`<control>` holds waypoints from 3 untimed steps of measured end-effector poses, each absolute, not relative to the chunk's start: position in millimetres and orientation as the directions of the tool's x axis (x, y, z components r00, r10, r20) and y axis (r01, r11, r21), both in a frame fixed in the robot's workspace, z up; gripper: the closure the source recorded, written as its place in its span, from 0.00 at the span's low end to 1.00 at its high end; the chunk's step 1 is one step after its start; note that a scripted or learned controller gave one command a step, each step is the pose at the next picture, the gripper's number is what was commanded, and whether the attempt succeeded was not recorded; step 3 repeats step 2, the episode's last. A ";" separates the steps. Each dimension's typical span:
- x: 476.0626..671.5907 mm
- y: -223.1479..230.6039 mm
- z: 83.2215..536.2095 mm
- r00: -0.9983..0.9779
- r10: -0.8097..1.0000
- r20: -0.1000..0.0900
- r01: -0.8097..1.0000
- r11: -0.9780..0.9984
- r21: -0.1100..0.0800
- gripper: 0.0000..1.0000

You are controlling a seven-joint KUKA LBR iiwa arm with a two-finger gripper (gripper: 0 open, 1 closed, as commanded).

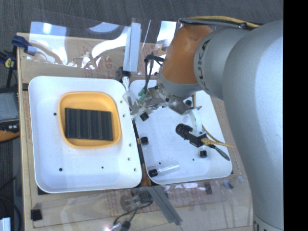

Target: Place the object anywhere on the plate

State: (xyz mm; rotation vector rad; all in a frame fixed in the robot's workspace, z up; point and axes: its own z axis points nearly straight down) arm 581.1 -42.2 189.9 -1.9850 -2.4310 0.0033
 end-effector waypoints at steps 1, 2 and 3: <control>617.8 -5.4 191.3 -0.278 0.960 0.001 0.960 0.278 -0.002 1.00; 617.8 -5.4 191.3 -0.278 0.960 0.001 0.960 0.278 -0.002 0.00; 617.8 -5.4 191.3 -0.278 0.960 0.001 0.960 0.278 -0.002 0.00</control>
